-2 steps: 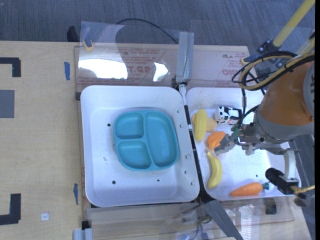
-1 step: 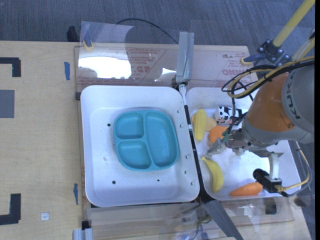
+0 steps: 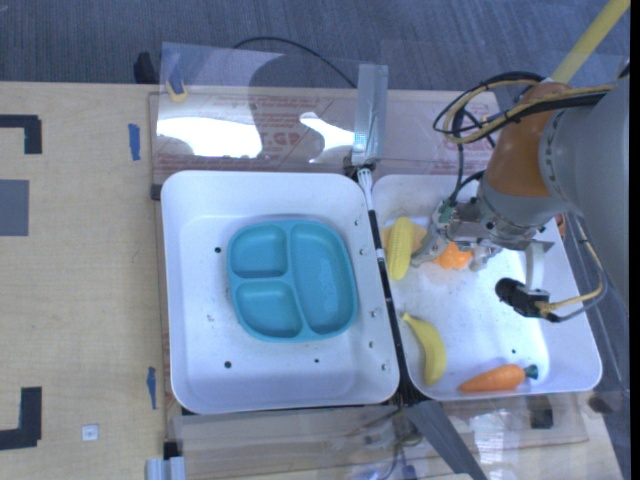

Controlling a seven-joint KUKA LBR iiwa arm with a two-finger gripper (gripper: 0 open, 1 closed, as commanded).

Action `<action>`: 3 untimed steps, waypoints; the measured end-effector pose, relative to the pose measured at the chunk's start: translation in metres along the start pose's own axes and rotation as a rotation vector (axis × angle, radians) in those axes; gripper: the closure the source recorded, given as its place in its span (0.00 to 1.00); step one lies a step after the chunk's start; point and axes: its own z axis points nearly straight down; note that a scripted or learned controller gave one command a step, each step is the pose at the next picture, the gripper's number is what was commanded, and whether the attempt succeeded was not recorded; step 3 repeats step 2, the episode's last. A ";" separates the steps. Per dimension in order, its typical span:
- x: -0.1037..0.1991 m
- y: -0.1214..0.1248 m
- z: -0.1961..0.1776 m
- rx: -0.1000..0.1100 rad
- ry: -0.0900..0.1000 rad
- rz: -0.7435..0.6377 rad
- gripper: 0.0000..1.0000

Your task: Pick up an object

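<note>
My gripper (image 3: pixel 457 245) hangs over the upper part of the right bin (image 3: pixel 570 358), pointing down. A small orange object (image 3: pixel 455 258) sits right under and between its fingers; whether they grip it I cannot tell. A yellow corn-like piece (image 3: pixel 400 247) lies just left of the gripper near the bin's left wall. A yellow banana (image 3: pixel 428 345) lies lower in the bin, and an orange carrot (image 3: pixel 493 377) with a green tip rests along the bin's front wall.
The left bin (image 3: pixel 190 348) holds a teal divided plate (image 3: pixel 293 278). A black cable end (image 3: pixel 520 295) dangles from the arm over the right bin's middle. A clear panel and a metal post (image 3: pixel 370 118) stand behind the bins.
</note>
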 end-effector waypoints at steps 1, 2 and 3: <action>0.000 0.000 -0.010 -0.001 -0.002 -0.002 1.00; 0.021 0.032 -0.104 -0.047 -0.006 0.126 1.00; 0.021 0.032 -0.104 -0.047 -0.006 0.126 1.00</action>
